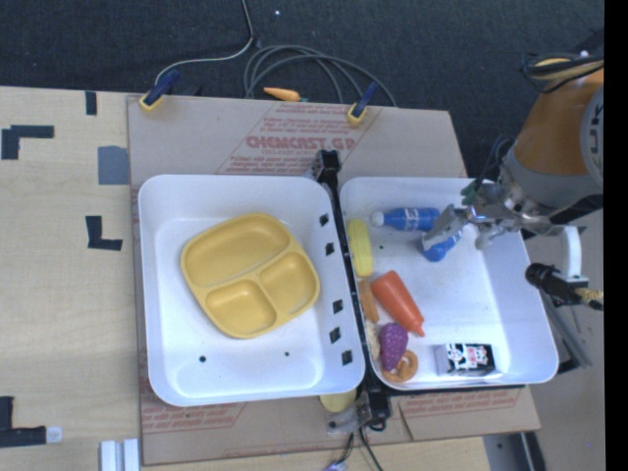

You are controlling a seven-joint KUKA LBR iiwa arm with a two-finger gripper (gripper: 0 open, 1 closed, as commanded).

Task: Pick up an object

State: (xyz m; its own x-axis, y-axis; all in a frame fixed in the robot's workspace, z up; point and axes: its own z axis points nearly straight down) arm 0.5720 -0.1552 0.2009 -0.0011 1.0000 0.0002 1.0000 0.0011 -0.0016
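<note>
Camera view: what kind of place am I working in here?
Probably a robot lab's grasping test bench, not a kitchen. Two white bins sit clamped on a cardboard sheet, loose cables trail behind, and the contents are toy food, such as a plastic carrot and a yellow divided plate.

Dark speckled carpet floor [412, 27] along the far side. Light wood bench top [59, 292] at left with black tape marks [98, 234]. Brown cardboard sheet [285, 145] on it, held by two yellow-and-blue clamps [157, 94] at its far edge. Grey cables [294, 62] loop on the carpet.
</note>
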